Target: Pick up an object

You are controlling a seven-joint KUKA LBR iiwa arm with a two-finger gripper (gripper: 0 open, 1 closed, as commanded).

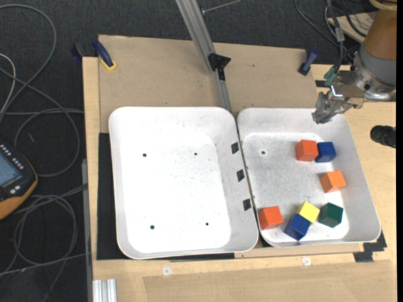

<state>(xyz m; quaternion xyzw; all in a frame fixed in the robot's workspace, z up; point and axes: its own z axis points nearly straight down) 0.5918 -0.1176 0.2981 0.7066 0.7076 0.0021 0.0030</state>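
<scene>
Camera view: fingers point(323, 114) hovering, grip state untellable, small orange cube point(306, 150) just below ungrasped, pickup not yet done.

A pale wooden bench point(164, 68) stands on dark carpet point(44, 55) strewn with black cables point(31, 137).

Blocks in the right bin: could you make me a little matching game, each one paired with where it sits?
Things:
1. yellow block
2. green block
3. end effector
4. lone orange block

Places:
A. above the right bin's far rim
B. near the bin's front left corner
C. touching a blue block, at the front
D. rightmost along the front

Pairs: 1-C, 2-D, 3-A, 4-B
</scene>
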